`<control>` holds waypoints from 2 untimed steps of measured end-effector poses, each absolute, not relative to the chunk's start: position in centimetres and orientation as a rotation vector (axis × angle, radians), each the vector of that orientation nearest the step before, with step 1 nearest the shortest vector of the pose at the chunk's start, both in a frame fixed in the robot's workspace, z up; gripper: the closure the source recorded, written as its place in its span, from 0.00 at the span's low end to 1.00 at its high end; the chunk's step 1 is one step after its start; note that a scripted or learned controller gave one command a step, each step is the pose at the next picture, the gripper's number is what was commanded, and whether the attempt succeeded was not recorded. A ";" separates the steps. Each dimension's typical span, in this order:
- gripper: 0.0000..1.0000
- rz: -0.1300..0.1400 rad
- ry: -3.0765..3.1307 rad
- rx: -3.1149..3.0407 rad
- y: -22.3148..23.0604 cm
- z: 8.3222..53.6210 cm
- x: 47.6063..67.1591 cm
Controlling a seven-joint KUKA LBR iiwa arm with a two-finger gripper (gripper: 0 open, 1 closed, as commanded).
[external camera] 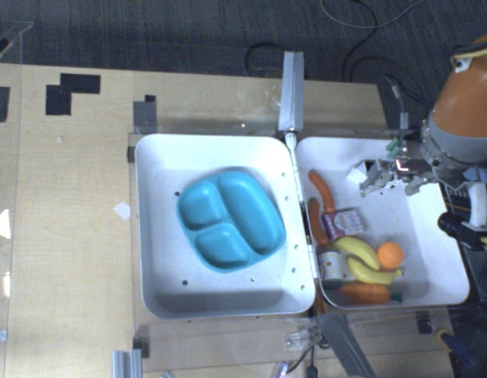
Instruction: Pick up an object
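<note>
My gripper (pixel 394 181) hangs over the upper middle of the right bin (pixel 432 235), its fingers spread open with nothing between them. Below it in that bin lie a red sausage (pixel 322 190), a purple packet (pixel 344 224), two yellow bananas (pixel 363 259), an orange (pixel 391 254), a carrot (pixel 364 293) and a small grey can (pixel 331 265). The pile sits in the bin's lower left part, apart from the gripper. A small white scrap (pixel 356 174) lies just left of the fingers.
The left bin (pixel 156 282) holds a blue three-compartment plate (pixel 230 218). A metal divider post (pixel 292 93) stands between the bins at the back. The arm's orange band (pixel 467 101) fills the right edge. Black cables run across the dark floor behind.
</note>
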State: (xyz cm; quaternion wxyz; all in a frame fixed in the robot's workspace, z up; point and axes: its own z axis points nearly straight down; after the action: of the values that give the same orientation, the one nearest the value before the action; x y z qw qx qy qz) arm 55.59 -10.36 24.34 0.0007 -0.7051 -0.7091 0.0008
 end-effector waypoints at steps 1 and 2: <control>0.00 -0.006 -2.304 -2.141 -10.5 11.2 60.1; 0.00 0.034 -2.246 -2.125 -12.5 8.5 65.3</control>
State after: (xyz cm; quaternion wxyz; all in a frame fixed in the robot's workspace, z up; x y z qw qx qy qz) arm 65.31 -12.52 8.46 0.0246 -0.6870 -0.7262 0.0109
